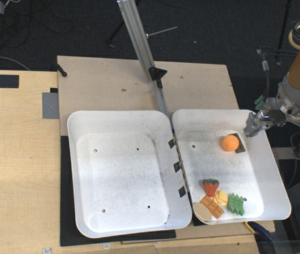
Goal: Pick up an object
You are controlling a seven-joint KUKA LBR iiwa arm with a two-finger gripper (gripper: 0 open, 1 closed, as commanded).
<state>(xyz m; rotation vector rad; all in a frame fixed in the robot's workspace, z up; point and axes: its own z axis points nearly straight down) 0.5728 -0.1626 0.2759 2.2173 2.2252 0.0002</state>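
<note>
An orange ball [230,143] lies in the right bin [266,163], near its far right side. At the bin's near edge sits a cluster: a red strawberry-like piece [210,186], a yellow piece [222,198], a brown waffle-like block [211,207] and a green leafy piece [237,203]. My gripper [254,125] hangs over the bin's right rim, just right of and above the ball, apart from it. Nothing shows between its tips.
The left bin [81,142] lies beside the right one, with black clips [175,165] along the shared rim. A slanted aluminium bar [139,41] rises from the board behind the bins. A wooden table [12,157] lies to the left.
</note>
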